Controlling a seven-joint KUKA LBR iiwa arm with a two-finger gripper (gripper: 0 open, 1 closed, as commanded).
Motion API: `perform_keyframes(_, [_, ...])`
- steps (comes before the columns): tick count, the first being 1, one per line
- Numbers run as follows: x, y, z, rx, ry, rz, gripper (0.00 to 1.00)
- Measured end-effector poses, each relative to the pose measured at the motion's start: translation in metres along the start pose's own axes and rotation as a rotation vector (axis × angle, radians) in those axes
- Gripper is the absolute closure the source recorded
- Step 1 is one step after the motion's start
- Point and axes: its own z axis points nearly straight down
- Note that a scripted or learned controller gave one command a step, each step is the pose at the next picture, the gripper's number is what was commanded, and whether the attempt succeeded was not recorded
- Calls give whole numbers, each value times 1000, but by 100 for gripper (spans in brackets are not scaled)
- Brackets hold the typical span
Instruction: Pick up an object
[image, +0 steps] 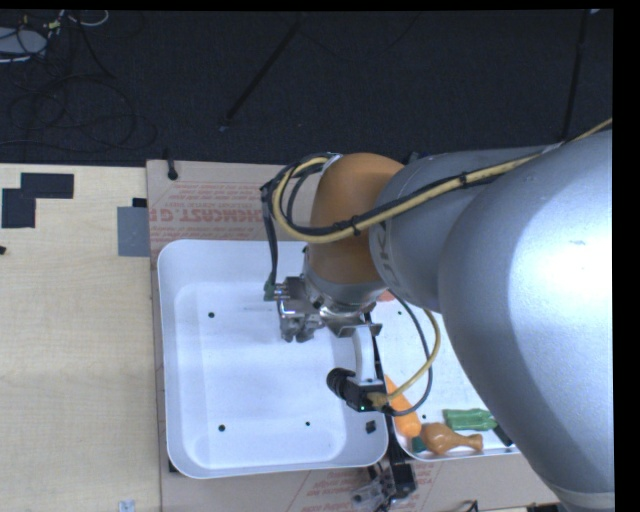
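Note:
My gripper (298, 322) hangs under the orange wrist band (345, 215), over the back right part of the left white bin (200, 400). The arm's bulk hides what lies directly beneath it. In the right bin (470, 455), near its front edge, lie a small orange piece (401, 405), a tan and orange object (446, 437) and a green object (468, 418). All three are well to the right of the gripper and in front of it.
The large grey arm (520, 300) covers most of the right bin. A black fitting with a green light (347, 385) and yellow cables (420, 370) hang over the divide between the bins. Cardboard (210, 205) lies under the bins; a wooden bench (70, 350) extends left.

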Motion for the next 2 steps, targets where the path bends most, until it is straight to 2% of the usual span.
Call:
perform_keyframes(1, [7,-43,-100,-17,3,2,100])
perform_keyframes(2, [6,-43,-104,-7,-1,3,100])
